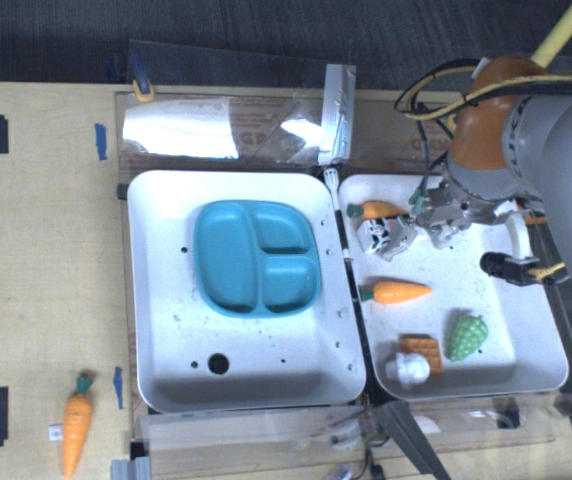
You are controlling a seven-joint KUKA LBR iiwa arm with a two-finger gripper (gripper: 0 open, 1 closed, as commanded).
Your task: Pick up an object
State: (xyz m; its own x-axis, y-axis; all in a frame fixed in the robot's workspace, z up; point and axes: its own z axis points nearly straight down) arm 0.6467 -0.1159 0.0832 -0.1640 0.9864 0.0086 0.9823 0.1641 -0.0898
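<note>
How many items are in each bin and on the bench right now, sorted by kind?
Orange toy carrots: 3
Blue divided plastic plate: 1
Green bumpy toy fruit: 1
Brown waffle-like toy: 1
Small white lump: 1
Small black disc: 1
Total: 8

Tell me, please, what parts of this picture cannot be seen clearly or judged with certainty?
- Camera view: the gripper is small and cluttered; its state cannot be judged.
- The small carrot at the right bin's top is partly covered by the gripper.
- The white object beside the cracker is too small to identify.
- The arm is cut off by the right edge.
</note>
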